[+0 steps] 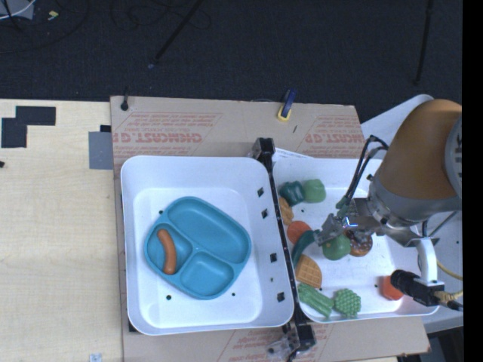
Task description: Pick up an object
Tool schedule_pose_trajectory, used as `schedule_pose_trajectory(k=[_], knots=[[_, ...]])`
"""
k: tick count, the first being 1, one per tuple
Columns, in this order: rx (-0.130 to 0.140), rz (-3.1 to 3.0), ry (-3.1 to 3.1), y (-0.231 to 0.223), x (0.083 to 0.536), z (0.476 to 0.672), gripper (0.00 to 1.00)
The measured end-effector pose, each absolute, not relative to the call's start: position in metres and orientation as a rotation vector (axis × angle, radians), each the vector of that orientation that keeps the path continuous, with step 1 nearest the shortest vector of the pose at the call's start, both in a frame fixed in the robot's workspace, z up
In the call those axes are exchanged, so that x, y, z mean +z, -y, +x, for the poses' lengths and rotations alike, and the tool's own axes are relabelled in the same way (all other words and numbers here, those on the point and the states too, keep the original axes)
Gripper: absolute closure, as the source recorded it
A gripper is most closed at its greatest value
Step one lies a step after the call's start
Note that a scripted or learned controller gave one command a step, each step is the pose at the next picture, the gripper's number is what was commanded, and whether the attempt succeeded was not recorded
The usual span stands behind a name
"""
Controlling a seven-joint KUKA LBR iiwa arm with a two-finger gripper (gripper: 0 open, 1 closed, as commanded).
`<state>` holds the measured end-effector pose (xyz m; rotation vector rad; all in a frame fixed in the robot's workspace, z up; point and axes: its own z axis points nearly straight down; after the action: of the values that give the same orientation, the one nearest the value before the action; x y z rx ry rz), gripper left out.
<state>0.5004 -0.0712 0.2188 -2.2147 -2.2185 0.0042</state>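
Claw (337, 234) low in right bin, green ball (336, 247) directly beneath

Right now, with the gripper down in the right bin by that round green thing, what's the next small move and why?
Probably a short, slow lift straight up. The gripper sits low in the right bin, right at the round green object, with an orange piece and a dark green one crowding it. Whether the green object is actually gripped is not visible; a small lift would show it.
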Motion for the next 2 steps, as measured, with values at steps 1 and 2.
schedule_pose_trajectory(k=[1,2], knots=[[0.002,-2.224,2.216,0.078,0.236,0.502,1.0],[0.005,-2.219,2.217,0.08,0.218,0.491,1.0]])
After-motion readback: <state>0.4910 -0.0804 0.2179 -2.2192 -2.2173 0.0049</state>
